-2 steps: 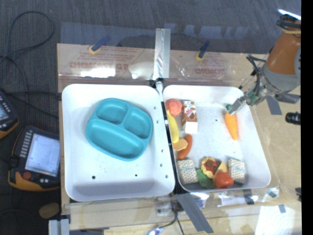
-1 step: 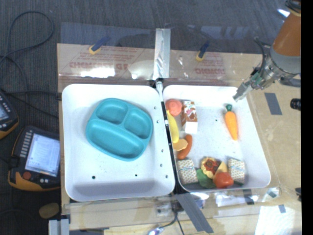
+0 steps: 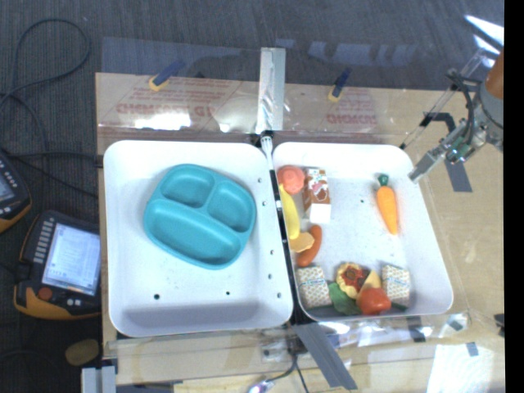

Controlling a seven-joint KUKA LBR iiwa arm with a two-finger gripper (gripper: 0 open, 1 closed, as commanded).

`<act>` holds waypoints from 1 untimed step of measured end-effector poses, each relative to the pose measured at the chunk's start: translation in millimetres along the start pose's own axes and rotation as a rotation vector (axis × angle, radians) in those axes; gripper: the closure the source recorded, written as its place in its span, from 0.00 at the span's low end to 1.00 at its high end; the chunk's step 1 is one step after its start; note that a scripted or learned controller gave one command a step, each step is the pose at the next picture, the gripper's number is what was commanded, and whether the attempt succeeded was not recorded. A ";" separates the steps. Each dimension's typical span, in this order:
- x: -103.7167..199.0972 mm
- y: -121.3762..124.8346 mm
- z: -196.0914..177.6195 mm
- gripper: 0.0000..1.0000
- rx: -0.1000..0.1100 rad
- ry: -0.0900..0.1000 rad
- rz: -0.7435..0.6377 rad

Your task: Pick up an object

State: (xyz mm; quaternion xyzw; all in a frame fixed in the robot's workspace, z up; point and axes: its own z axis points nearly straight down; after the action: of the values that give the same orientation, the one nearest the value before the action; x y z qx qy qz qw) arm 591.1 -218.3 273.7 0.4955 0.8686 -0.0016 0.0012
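Note:
The right bin (image 3: 426, 244) holds toy food. An orange carrot (image 3: 387, 208) lies alone near its right wall. Along the left wall are a red-orange fruit (image 3: 289, 176), a brown cake piece (image 3: 317, 188), a white block (image 3: 320, 214), a yellow banana (image 3: 289, 214) and an orange slice (image 3: 309, 242). At the front sit two wafer blocks (image 3: 313, 286), a red tomato (image 3: 374, 301) and other small pieces. My gripper (image 3: 440, 170) hangs above the bin's back right corner, up and right of the carrot, open with nothing between its fingers.
The left bin (image 3: 131, 301) holds a teal divided plate (image 3: 201, 214). A clear panel (image 3: 270, 88) stands behind both bins. A teach pendant (image 3: 61, 262) and cables lie on the floor at the left.

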 end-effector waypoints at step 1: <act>39.4 -44.3 78.5 1.00 0.001 0.003 0.046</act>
State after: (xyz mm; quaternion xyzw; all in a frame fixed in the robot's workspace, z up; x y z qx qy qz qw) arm 532.9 -207.2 195.2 0.5153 0.8570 -0.0013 -0.0004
